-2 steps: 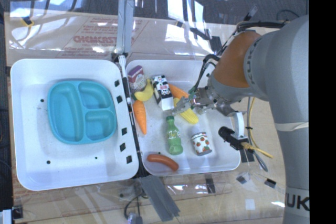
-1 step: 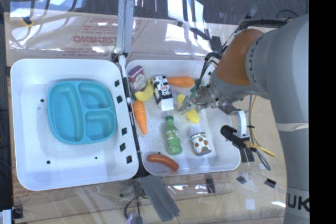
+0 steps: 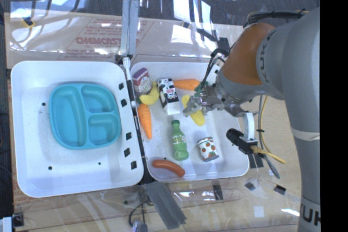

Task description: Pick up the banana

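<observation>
In the right bin (image 3: 234, 168), the pincer (image 3: 194, 107) is seen low over a yellow item (image 3: 198, 115); whether it is open or closed cannot be told. The banana (image 3: 149, 96) lies at the bin's left side, between a can (image 3: 142, 82) and a carrot (image 3: 144, 120). Its long axis appears to run left-right, tip toward the milk carton (image 3: 169, 96). A mistaken grab of the yellow item is likely, or the crowded neighbours could be knocked.

- Showing faint red mirrored lettering on the clear sheet (image 3: 103, 35) behind the bins, too blurred for reading.
- Bearing unreadable labels: green bottle (image 3: 179, 141), small can (image 3: 208, 149).
</observation>
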Controlling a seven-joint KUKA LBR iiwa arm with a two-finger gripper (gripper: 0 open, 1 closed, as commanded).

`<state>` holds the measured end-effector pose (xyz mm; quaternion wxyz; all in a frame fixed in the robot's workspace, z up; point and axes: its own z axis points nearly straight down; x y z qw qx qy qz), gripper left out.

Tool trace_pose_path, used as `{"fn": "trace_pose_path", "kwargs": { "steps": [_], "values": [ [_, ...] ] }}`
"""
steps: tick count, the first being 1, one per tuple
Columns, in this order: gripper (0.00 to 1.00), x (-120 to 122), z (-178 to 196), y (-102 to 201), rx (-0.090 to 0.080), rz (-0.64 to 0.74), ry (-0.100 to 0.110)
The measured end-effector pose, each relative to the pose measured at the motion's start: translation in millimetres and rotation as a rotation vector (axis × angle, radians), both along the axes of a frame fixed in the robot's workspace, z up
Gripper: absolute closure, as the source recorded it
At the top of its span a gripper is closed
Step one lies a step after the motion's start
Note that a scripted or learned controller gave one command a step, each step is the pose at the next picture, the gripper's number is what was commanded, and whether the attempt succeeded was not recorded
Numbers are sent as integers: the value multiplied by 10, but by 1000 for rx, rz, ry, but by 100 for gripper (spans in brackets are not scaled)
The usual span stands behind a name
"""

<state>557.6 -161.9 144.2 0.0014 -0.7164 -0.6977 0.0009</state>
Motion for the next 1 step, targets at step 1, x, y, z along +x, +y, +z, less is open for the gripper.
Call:
{"fn": "trace_pose_path", "kwargs": {
  "steps": [1],
  "values": [
    [100,333,991,329,-1,-45,-2]
  ]
}}
